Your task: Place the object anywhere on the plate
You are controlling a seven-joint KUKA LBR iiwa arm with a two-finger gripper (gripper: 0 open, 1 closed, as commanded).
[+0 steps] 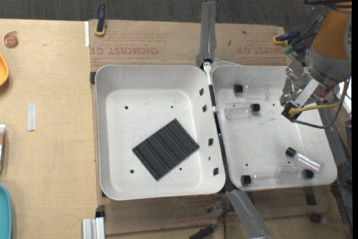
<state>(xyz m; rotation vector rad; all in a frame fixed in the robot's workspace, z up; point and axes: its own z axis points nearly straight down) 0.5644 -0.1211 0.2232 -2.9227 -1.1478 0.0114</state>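
Currently I have the pincer (291,93) hanging over the upper right part of the right bin (263,143), on the arm (330,36) that comes in from the right edge of the frame. From this slant I cannot tell whether it is apart or together.

Left of it, a clear tube (241,111) with a black cap lies on the bin floor. Above that, a small black cap (238,88) sits near the bin's upper wall. Toward the lower right a second tube (302,159) lies tilted, and a long tube (275,178) rests along the lower wall. All of these are in the right bin, well apart from the plate.

The plate (165,149), dark and ribbed, lies flat and turned at an angle in the lower middle of the left bin (112,120). The two bins meet side by side at frame centre.

Both stand on a cardboard sheet (145,45), with a blue clamp (100,18) at its upper left corner, and the pale surface (45,92) fills the left of the frame.
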